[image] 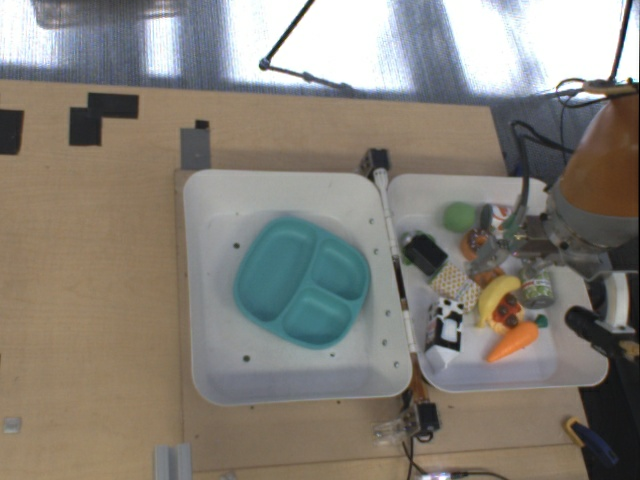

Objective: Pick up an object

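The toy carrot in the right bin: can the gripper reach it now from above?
Probably yes. The carrot lies uncovered near the front of the right bin, beside the banana; the gripper hovers just behind them.

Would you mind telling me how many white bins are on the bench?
2. The left bin holds a teal divided plate; the right bin holds the small objects, such as a carrot and a banana.

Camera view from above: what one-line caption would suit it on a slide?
Robot arm lowers its gripper into the right bin of toys; a teal divided plate lies in the left bin.
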Action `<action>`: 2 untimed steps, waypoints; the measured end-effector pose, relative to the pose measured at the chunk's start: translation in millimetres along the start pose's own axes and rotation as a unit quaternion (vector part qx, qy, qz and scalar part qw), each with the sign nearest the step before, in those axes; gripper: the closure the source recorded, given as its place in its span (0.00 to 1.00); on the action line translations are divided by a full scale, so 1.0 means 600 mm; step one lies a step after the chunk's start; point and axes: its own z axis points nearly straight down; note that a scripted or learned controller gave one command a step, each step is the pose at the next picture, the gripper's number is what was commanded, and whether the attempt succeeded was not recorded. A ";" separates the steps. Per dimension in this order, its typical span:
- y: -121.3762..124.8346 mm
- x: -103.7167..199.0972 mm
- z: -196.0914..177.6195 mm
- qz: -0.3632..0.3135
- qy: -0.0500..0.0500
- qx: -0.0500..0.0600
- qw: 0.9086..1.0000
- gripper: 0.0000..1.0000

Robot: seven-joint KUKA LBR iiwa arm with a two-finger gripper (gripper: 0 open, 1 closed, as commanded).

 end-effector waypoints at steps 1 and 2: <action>0.128 -0.046 0.213 0.000 -0.001 -0.003 1.000 0.00; 0.131 -0.046 0.194 0.000 -0.001 -0.005 1.000 1.00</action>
